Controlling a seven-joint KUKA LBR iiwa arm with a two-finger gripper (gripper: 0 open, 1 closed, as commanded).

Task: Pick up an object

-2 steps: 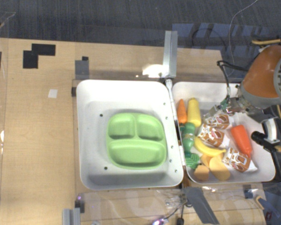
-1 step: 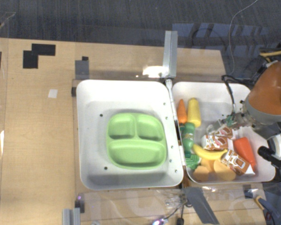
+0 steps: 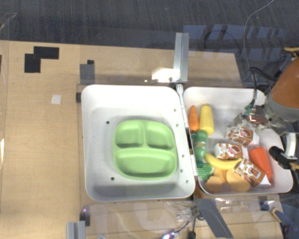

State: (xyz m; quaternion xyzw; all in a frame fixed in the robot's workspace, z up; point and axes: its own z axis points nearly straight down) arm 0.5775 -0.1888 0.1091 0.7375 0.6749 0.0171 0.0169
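The right bin [image 3: 224,91] holds several toy foods: a yellow corn cob [image 3: 206,119], a small orange carrot [image 3: 193,119], a green bottle [image 3: 200,142], a banana [image 3: 221,161], a larger orange carrot [image 3: 262,162], tan bread pieces [image 3: 233,180] and three brown-and-white snack packets [image 3: 239,134]. My gripper [image 3: 252,117] hangs over the bin's upper right part, just above and right of the top packet. Nothing is visibly held in it. The grey arm with its orange band [image 3: 290,88] comes in from the right.
The left bin [image 3: 97,133] carries a green divided plate [image 3: 144,148] in its middle. A metal post [image 3: 181,59] stands behind the seam between the bins. Cables run along the right edge near the arm.
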